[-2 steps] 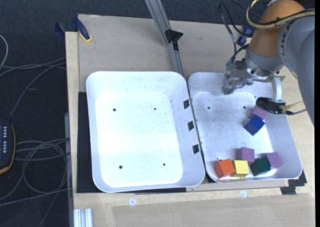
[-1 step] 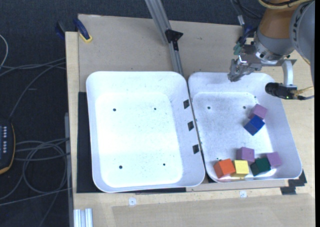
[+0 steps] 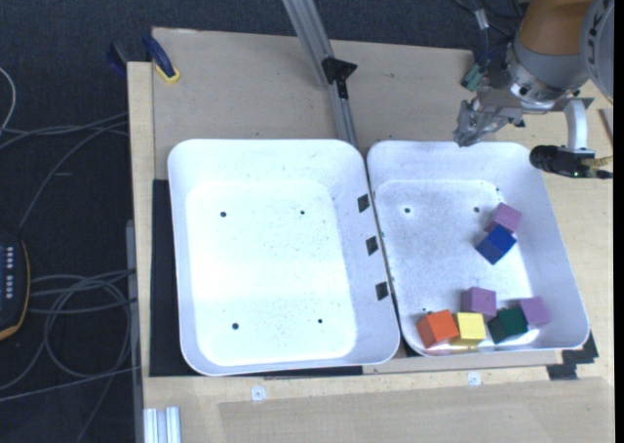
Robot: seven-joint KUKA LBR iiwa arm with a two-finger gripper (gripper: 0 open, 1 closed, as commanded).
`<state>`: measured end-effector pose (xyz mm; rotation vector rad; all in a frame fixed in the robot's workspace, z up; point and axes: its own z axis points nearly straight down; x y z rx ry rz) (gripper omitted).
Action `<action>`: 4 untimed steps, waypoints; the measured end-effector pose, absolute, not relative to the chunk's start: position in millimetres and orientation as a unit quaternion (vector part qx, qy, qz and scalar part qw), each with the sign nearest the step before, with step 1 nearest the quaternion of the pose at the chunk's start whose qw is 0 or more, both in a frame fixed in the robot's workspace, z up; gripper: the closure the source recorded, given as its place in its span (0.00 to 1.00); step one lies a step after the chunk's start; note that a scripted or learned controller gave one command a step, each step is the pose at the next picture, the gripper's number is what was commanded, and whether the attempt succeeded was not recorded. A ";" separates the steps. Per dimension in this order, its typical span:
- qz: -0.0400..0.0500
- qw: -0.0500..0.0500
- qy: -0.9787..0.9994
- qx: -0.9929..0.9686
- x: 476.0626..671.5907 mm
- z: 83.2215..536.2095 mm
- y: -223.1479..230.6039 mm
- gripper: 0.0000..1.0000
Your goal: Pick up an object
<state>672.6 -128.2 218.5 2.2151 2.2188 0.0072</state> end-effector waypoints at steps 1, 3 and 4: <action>0.000 -0.001 0.709 0.705 655.1 224.9 -80.2 1.00; 0.001 -0.002 0.709 0.705 633.4 248.4 23.4 1.00; 0.000 -0.002 0.709 0.705 621.0 250.8 71.0 1.00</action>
